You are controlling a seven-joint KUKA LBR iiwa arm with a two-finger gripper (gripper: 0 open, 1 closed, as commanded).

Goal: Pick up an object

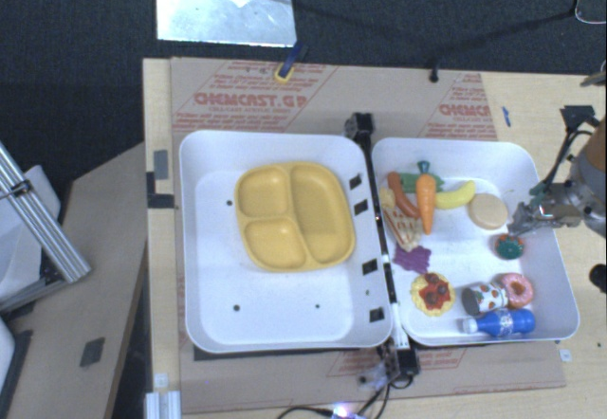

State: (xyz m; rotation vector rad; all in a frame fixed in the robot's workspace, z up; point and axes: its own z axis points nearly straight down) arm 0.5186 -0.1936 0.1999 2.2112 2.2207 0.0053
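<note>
Camera view cuts off most of the arm at the right edge; its hand reaches over the right bin, and whether it grips anything cannot be told. A small green-and-red toy, perhaps fruit, lies just below it. Both white bins sit on a tan worktop over dark carpet. A yellow divided plate fills the left bin.

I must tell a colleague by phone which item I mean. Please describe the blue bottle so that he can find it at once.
Look at the right bin, the one crowded with toy food. Go to its near edge, toward the right corner: the blue bottle lies there on its side, just below the pink donut. It is the only blue thing in that bin, and it has a white cap.
</note>
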